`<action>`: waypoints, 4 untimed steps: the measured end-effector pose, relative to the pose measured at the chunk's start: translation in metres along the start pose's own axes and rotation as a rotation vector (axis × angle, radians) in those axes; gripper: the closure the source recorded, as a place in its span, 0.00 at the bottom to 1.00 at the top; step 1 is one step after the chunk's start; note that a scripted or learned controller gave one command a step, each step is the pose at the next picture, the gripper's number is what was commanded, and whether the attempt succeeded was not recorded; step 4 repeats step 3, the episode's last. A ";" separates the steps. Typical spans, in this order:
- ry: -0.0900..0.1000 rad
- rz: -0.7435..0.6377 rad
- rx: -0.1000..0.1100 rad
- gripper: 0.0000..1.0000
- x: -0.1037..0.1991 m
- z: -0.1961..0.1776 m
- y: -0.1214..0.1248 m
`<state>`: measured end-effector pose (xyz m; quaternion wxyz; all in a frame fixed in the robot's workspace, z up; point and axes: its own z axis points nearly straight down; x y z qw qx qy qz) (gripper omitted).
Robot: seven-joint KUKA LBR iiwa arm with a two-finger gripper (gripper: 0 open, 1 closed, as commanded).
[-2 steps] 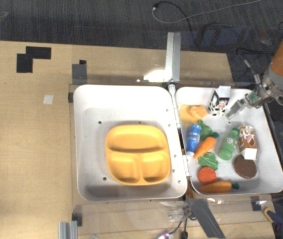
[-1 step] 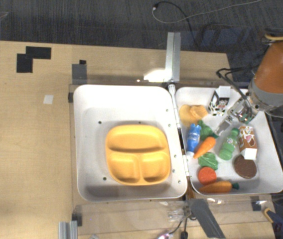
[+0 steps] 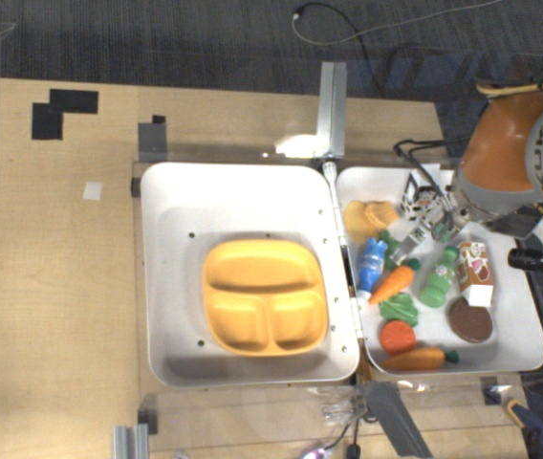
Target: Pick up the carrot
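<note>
Carrot lies tilted in the right bin, right of centre in the frame, its tip pointing lower left and its green top toward the upper right. Going from the left of the frame: the wooden desk carries the left bin, where a yellow divided tray sits. In the right bin, a blue bottle lies just left of the carrot, a pale bread-like piece sits above it, and below come a green leafy piece, a red tomato and a second orange carrot-like piece. Further right stand a green bottle, a brown round cookie and a small printed packet. The hand hangs over the upper part of the right bin, just above the carrot's green end; whether it is spread or closed I cannot tell, and nothing shows in its grip.
</note>
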<state>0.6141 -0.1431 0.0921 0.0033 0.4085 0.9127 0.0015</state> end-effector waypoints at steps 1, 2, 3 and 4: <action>-0.009 -0.002 -0.011 1.00 -0.002 -0.014 0.004; -0.003 0.468 0.001 1.00 -0.039 -0.068 -0.051; -0.001 0.892 0.003 1.00 -0.054 -0.109 -0.031; -0.001 0.892 0.003 1.00 -0.054 -0.109 -0.031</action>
